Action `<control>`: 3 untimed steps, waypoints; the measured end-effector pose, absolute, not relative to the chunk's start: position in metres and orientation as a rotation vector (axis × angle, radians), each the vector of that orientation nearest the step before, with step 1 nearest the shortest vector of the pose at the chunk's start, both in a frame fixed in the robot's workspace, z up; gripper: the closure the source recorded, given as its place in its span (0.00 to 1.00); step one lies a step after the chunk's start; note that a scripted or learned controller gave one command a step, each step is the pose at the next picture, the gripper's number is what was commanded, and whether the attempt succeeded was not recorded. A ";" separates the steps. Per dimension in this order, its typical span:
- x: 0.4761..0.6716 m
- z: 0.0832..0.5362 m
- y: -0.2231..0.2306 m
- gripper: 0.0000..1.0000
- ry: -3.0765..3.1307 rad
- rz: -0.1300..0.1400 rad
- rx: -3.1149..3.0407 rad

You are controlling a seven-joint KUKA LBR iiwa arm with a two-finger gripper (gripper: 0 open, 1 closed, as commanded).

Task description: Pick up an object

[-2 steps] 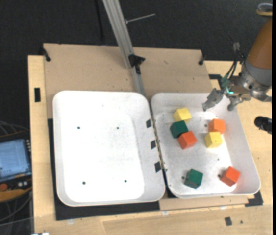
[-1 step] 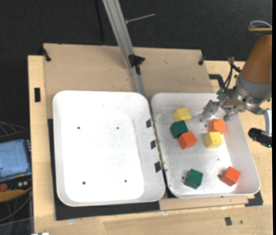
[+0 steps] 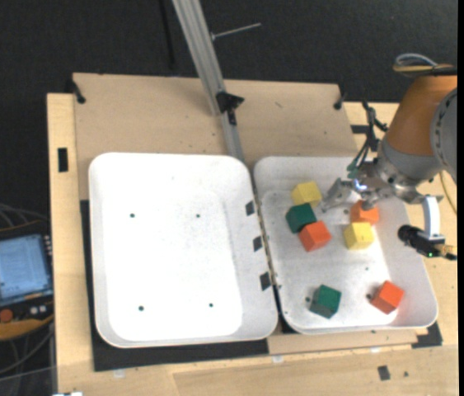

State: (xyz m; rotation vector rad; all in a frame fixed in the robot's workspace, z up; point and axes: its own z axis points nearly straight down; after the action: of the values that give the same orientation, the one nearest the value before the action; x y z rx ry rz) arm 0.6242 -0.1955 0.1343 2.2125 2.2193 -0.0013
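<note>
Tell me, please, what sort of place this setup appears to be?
Probably a robotics lab bench for grasping trials: a robot arm reaches over two white bins, one scattered with coloured blocks, and a teach pendant sits nearby.

bench [image 3: 174, 122]: bears two bins side by side
left bin [image 3: 166, 246]: left half of bench
right bin [image 3: 409, 275]: touching left bin's right side, holds seven blocks
blocks [image 3: 315, 236]: five clustered in the far half, two apart near the front edge
gripper [image 3: 362, 195]: over far cluster, right side
pendant [image 3: 13, 275]: off bench, far left
pole [image 3: 203, 56]: behind the bins, slanting
</note>
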 end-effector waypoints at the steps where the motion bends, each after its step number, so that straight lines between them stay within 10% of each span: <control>1: 0.629 0.129 -0.198 0.00 2.206 0.013 2.204; 2: 0.630 0.139 -0.199 1.00 2.203 0.016 2.199; 3: 0.625 0.202 -0.199 1.00 2.221 0.007 2.213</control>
State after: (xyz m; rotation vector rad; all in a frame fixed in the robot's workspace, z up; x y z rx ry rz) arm 0.6255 -0.1990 0.2023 2.2134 2.2206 0.0065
